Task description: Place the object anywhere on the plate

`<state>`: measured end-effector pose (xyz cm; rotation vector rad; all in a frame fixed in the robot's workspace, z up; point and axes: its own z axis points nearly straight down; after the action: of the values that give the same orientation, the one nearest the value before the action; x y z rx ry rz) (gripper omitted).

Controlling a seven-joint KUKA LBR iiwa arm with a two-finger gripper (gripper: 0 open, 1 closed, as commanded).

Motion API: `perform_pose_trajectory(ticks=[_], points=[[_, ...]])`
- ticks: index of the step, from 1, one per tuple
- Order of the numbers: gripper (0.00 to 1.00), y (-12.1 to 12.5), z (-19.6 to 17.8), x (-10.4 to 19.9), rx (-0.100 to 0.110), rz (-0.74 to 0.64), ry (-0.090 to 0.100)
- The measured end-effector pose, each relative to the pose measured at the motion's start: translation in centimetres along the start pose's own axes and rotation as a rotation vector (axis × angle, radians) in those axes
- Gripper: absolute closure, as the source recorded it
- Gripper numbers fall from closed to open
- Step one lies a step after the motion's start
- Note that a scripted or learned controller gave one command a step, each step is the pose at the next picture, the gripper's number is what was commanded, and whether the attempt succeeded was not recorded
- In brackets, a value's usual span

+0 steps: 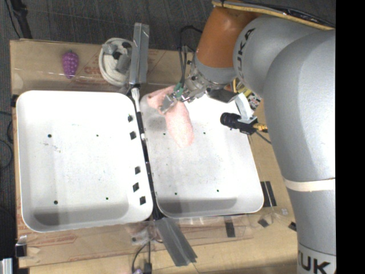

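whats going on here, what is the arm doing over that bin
A grey KUKA arm reaches in from the right, with its gripper at the top of the right bin. A pale pink cloth-like object hangs or lies just below the gripper. The left bin sits alongside. A purple object lies on the bench behind.

"kuka" on arm (296, 96) near orange band; partial "uk", prob. kuka again, at arm base bottom right.

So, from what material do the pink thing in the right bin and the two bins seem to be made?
The pink thing looks like soft cloth, or maybe thin plastic film: pale, matte, limp, with blurred edges. I cannot tell which. The right bin and the left bin look like hard white plastic, smooth with a slight sheen and rounded moulded corners.
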<state>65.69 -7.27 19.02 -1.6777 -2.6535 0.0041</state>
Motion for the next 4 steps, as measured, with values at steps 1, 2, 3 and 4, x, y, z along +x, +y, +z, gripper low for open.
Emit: perform_pose_trajectory(ticks=[1, 2, 3, 4], points=[[1.0, 0.0, -4.0, 0.0, -0.001, -0.003, 0.002], [1.0, 1.7, -2.8, 5.1, 0.003, -0.409, 0.003], [1.0, 2.5, -2.9, 10.0, 0.002, -0.813, 0.003], [1.0, 5.2, -2.4, 14.9, -0.002, -1.13, -0.002]])
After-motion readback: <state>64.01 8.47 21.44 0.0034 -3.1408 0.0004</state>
